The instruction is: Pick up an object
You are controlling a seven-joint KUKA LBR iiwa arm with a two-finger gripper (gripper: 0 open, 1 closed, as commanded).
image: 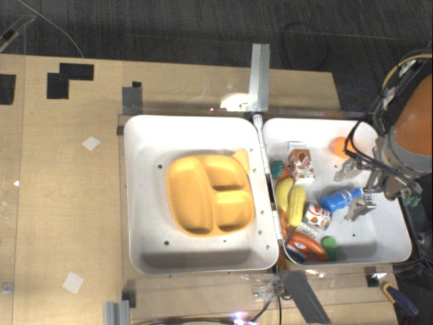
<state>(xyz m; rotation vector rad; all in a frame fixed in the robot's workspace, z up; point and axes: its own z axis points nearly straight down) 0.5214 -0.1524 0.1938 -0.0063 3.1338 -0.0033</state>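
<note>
The right bin [389, 249] holds several small objects. A blue bottle [336, 200] lies on its side near the middle. Left of it are two yellow banana-like pieces [291, 198], a small printed carton [300, 162] and a small can [317, 217]. An orange ball [339, 145] sits at the back, and a red-orange item [306, 246] and a green piece [331, 248] lie at the front. My gripper [354, 189] hangs over the bin's right half, open, one fingertip [347, 170] behind the bottle's right end and the other in front. Nothing is gripped.
The left bin [145, 249] carries a yellow divided tray [208, 193] in its middle. A metal post [260, 80] stands behind the wall shared by the bins. The arm's grey wrist and cables [399, 147] cover the right bin's far right corner.
</note>
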